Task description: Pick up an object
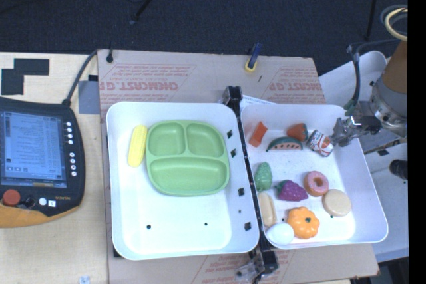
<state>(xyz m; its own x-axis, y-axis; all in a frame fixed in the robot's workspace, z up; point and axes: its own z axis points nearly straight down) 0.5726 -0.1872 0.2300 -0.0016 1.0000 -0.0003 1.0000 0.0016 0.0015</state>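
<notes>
Both bins (pixel 126 223) look like smooth, glossy white plastic. The green tray (pixel 188 157) is matt plastic, and the toy foods, like the pumpkin (pixel 303 223), seem plastic too. Beneath lies printed cardboard (pixel 200 80)

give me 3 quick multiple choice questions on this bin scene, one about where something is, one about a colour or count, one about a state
1. Where does the yellow corn cob lie?
A. in the left bin, beside the green tray
B. in the right bin, by the doughnut
C. on the bench outside both bins

2. What colour is the divided tray?
A. red
B. green
C. blue

3. What state is the pumpkin in?
A. lifted by the gripper
B. resting in the right bin
C. sitting on the green tray

Answers: 1 A, the cob rests against the tray's left side in the left bin. 2 B, it is light green with three compartments. 3 B, it sits near the bin's front, far from the gripper at the right bin's far right edge.
</notes>
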